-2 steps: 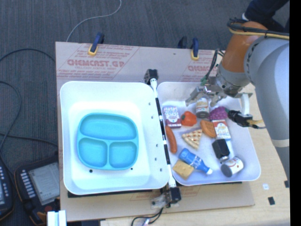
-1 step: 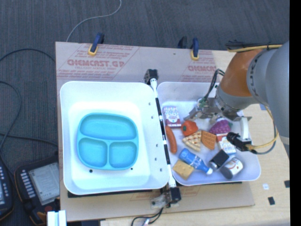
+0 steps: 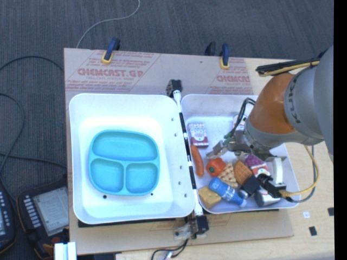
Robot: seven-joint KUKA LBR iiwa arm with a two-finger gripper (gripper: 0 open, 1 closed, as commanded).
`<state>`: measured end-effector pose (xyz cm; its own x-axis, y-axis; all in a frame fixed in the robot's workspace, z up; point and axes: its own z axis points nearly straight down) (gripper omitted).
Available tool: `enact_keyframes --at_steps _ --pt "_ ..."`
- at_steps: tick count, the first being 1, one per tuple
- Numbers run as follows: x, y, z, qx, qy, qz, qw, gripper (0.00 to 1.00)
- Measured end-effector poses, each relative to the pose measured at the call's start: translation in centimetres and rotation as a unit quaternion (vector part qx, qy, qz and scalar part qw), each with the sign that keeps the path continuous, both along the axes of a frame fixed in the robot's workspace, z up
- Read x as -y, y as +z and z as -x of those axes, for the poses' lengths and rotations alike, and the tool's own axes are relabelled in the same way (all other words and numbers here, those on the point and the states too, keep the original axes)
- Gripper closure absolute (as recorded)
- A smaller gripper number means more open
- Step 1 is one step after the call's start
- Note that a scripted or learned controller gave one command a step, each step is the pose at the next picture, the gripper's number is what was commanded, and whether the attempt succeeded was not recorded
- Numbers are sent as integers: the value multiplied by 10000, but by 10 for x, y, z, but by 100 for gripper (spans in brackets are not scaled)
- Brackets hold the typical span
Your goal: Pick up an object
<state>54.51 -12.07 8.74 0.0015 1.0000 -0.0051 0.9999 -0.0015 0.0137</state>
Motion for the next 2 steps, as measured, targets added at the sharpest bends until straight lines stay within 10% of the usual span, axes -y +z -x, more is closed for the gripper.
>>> enact_keyframes --at_steps 1,2 --pt "0 7 0 -19 -1 -9 10000 100" --pt "0 7 0 -26 0 -11 10000 0"
